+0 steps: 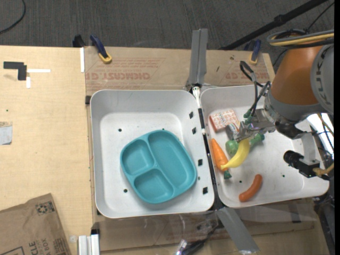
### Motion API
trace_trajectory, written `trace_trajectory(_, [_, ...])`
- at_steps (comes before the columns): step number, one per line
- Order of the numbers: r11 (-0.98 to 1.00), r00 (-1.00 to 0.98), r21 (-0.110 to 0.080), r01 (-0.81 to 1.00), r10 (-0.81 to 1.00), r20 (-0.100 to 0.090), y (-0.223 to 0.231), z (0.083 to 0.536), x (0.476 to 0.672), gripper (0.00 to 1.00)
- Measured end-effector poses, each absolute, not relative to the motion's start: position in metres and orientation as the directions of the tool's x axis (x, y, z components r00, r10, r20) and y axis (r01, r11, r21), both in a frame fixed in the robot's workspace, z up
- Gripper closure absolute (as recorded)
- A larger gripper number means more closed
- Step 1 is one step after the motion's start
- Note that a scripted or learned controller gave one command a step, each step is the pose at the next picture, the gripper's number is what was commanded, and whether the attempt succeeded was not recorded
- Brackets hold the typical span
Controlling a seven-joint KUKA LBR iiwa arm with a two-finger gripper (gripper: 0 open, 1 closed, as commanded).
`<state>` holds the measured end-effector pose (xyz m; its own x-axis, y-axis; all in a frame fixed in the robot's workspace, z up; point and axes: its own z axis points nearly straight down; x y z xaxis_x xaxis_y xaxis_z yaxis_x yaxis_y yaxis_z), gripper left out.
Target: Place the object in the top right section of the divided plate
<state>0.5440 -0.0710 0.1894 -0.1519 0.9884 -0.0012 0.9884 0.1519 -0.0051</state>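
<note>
The gripper (245,132) hangs just above the banana (237,155) in the right bin (276,187); grip can't be told.

The divided plate (158,166) lies in the left bin (106,142). In the right bin (276,187), a carrot (218,153) lies just left of a banana (237,155), a small box (223,119) behind them and a sausage (251,188) in front. The gripper (245,132) sits over the banana's far end.

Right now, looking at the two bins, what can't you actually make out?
- Gripper: fingers too small and cluttered in the camera view to tell open from shut.
- Green object: partly covered by the gripper and banana; identity unclear.
- Small box: print too small to read.
</note>
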Motion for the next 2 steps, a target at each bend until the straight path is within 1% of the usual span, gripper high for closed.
trace_trajectory(1, [0.141, -0.141, -0.004, 0.99, 0.99, -0.002, 0.0094, 0.2291, 0.5848, 1.0])
trace_trajectory(2, [0.14, -0.14, -0.005, 0.99, 0.99, -0.002, 0.0092, 0.2291, 0.5848, 0.0])
